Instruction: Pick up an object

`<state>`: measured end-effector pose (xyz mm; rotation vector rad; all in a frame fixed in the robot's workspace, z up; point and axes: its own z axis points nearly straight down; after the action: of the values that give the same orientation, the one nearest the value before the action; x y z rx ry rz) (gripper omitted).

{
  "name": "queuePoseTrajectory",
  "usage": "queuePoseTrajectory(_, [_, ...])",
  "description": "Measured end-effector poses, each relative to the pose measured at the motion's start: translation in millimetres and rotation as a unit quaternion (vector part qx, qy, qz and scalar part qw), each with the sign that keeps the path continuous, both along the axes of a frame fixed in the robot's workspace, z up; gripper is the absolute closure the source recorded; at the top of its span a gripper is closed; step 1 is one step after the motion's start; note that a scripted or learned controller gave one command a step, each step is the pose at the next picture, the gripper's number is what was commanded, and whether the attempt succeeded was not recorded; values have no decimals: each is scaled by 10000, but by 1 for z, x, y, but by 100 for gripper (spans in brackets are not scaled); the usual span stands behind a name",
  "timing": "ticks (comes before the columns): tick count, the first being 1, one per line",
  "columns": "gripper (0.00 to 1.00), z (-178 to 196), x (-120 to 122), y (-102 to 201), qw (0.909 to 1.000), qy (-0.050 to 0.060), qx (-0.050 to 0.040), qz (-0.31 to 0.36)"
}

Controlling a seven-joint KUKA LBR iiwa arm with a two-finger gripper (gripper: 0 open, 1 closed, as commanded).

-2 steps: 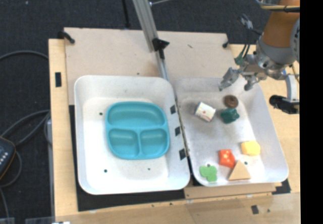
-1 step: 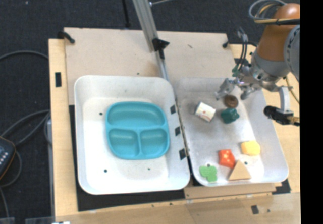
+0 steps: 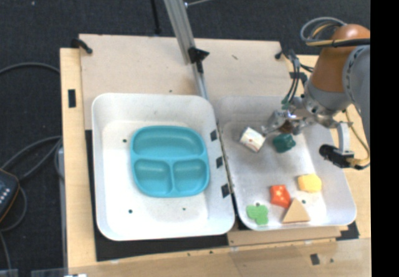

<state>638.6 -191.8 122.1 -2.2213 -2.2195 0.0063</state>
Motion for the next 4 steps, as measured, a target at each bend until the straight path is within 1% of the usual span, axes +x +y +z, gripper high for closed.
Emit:
queuePoseTrajectory(1, [100, 15, 2, -1, 10000, -44, -10, -1])
queuePoseTrajectory(2, [100, 61, 9, -2, 10000, -50, -1, 15])
queuePoseTrajectory(3, [100, 124, 15, 2, 10000, -64, -6, 19])
queuePoseTrajectory(4, [100, 180, 16, 0, 10000, -59, -7, 22])
